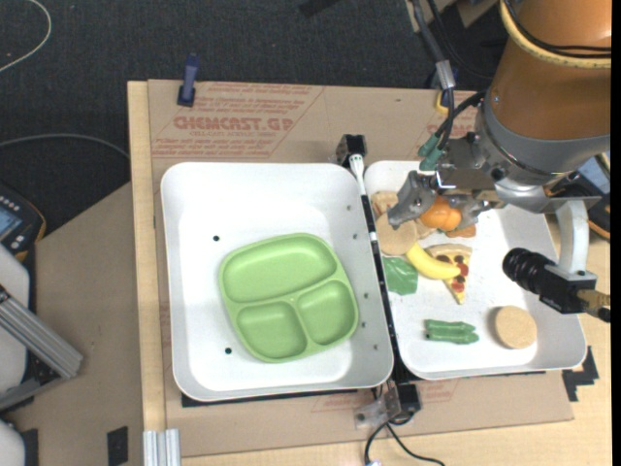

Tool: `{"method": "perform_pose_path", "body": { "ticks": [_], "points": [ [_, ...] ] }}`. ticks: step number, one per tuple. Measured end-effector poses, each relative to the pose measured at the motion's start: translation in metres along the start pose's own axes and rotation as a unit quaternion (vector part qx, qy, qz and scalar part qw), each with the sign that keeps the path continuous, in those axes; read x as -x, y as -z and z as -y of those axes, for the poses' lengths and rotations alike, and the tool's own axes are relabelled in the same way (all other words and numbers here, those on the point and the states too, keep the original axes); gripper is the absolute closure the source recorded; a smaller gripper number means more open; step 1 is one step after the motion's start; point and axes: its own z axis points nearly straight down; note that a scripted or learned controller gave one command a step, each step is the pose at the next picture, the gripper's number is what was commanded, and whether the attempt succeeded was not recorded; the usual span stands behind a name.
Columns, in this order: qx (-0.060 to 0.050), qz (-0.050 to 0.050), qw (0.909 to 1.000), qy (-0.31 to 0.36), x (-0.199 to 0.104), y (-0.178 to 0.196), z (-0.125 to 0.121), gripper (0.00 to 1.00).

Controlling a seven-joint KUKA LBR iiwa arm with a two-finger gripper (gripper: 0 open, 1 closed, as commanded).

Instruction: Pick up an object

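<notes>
Orange fruit-like toy [443,216] in the upper part of the right bin [558,357], right at the pincer [434,205], partly hidden by its metal. Cannot tell whether pinched or merely beneath; cannot tell either how the pincer stands, spread or pressed together. Just below, a yellow banana [432,262] lying across a pizza slice [456,272]. Left of those, a green leafy piece [400,276] against the bin's left wall. Lower down, a green pod-like toy [451,332] and, to its right, a round tan cookie [513,326]. In the left bin [194,212], a green divided plate [287,296], tilted. Both bins on a cardboard sheet [233,115] over the worktop.
</notes>
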Motion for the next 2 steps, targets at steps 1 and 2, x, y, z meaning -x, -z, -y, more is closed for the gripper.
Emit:
{"method": "perform_pose_path", "body": {
  "ticks": [1,2],
  "points": [
    [0.001,0.0,1.0,0.0,0.0,0.01,-0.001,1.0],
    [0.002,0.0,1.0,0.0,0.0,0.02,-0.001,1.0]
  ]
}}
